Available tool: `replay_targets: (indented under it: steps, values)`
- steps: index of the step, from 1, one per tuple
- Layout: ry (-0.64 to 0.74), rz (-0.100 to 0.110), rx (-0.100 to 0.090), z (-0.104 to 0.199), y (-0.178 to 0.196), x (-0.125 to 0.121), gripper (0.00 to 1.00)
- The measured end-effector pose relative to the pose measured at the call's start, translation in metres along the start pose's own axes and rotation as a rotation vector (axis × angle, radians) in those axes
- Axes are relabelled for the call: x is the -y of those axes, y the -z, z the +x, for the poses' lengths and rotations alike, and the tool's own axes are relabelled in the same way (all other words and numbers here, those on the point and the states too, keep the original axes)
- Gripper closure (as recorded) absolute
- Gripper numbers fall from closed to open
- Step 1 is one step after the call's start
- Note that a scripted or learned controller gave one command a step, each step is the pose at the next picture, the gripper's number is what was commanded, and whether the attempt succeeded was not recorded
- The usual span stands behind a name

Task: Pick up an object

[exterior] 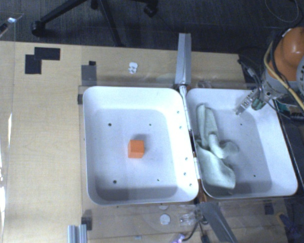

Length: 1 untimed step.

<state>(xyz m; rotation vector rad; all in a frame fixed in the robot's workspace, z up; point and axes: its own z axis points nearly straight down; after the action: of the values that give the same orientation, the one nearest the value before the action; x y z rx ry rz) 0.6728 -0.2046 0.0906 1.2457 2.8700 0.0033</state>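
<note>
Surface [45,135]: pale wood-grain top, bearing two shallow white bins side by side. No brand, label or legible writing can be made out on any item.

Left bin [93,151]: white, rounded corners, small dark dots on its floor. Contains one orange cube [136,149], lying near the middle of the floor, apart from every wall.

Right bin [278,151]: white, same form, touching the left bin along a shared metal divider [183,59] that runs up past the far rims. Contains a crumpled pale cloth [213,153], lying against the bin's left wall and stretching toward the near edge.

Arm [294,52]: grey with an orange band, entering from the right above the far right corner of the right bin.

End effector [245,105]: small and light-coloured, poised over the far part of the right bin, right of the cloth and apart from it; well away from the cube. Whether it is apart or together cannot be told at this size. Nothing is seen in it.

Other: black tape patches [40,58] on the surface at far left; black chair base [96,4] on the dark carpet beyond.
</note>
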Motion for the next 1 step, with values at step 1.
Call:
replay_targets:
  steps: [1]
  values:
    - [0.002,-0.008,0.011,-0.0022,0.0158,-0.0037,1.00]
